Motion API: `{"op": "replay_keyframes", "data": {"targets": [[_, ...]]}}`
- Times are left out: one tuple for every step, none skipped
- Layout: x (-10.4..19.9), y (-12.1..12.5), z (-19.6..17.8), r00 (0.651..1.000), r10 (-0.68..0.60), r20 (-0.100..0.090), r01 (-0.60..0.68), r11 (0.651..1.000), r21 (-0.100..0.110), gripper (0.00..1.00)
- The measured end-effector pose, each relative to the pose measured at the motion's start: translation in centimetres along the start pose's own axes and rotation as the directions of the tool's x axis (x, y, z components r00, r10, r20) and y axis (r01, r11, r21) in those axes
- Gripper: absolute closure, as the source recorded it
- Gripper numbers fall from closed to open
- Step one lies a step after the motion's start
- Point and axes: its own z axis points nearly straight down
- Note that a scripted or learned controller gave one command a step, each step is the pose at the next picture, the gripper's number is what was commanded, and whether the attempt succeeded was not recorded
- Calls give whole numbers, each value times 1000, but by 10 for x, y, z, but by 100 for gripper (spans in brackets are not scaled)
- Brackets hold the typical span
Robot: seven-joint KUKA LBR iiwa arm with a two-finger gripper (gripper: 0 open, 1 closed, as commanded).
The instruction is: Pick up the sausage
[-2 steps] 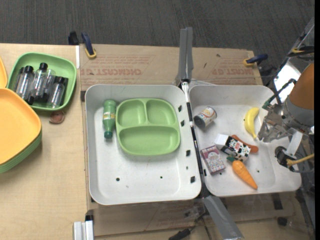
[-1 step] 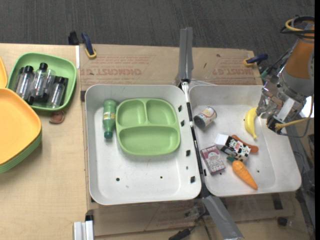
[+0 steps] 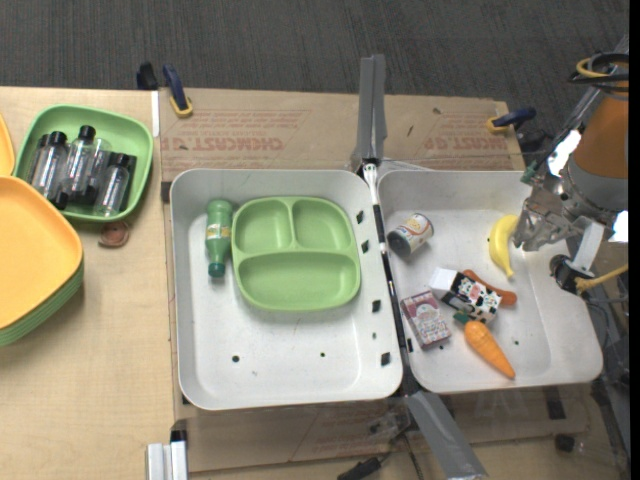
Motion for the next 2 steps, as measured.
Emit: {"op": "replay_keyframes", "data": {"targets": [[35, 45, -51, 998, 62, 0, -62, 998, -4, 100], [35, 45, -59, 998, 59, 3, -59, 998, -3, 100]]}}
